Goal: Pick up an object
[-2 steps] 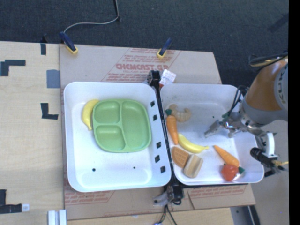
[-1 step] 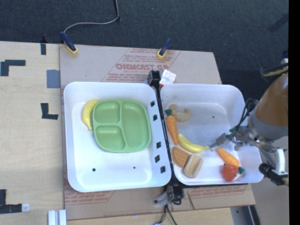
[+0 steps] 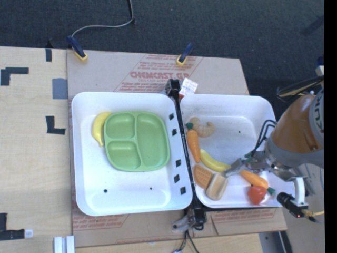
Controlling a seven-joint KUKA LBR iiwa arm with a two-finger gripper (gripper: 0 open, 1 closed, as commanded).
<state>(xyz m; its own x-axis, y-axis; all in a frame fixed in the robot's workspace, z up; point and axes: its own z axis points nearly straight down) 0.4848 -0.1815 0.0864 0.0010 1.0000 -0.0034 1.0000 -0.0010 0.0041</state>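
Two bins are sitting side by side on a board (image 3: 152, 70). In the left bin (image 3: 87, 194), a tray (image 3: 137, 141) is lying toward the back, with a banana (image 3: 98, 128) against its left edge. In the right bin (image 3: 231, 107), along the left wall, a pastry (image 3: 202, 127) is lying rearmost, then a carrot (image 3: 193, 144), a second banana (image 3: 213, 163), and bread (image 3: 209, 181) toward the front. Another carrot (image 3: 254, 179) and a tomato (image 3: 257, 194) are lying at the front right corner.

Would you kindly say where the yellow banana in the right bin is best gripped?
Probably at mid-body of the banana, coming from above with jaws across its narrow width. It lies flat, aslant; a carrot and bread crowd its left end.
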